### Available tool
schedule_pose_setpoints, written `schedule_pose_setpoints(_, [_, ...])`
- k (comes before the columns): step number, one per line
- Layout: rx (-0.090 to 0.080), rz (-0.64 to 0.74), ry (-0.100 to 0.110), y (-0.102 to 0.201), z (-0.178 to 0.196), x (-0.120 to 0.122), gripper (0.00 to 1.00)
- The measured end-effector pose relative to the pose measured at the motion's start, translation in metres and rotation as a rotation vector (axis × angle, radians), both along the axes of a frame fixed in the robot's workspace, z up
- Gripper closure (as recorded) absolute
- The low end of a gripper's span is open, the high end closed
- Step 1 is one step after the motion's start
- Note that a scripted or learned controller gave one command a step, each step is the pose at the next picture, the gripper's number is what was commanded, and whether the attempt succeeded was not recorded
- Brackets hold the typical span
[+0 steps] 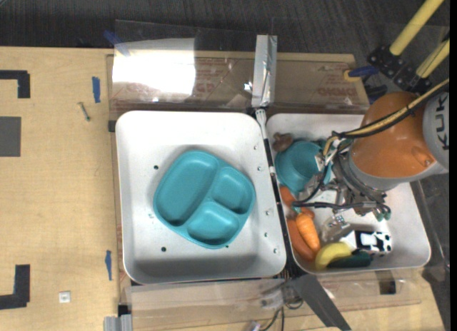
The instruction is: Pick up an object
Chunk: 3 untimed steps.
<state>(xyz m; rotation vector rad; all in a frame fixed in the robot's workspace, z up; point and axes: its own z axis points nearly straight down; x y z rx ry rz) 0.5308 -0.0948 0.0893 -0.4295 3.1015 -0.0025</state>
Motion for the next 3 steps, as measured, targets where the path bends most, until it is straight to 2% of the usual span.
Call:
schedule_pose_setpoints(1, [-0.001,0.001,-0.015,0.001,0.013,0.004,1.00])
schedule_pose_setpoints(2, [0.005,-0.128,-0.004,0.091,0.107,-0.019,1.00])
schedule_pose_setpoints(3, [-0.003,0.293,-0.001,0.027,0.171,0.005,1.00])
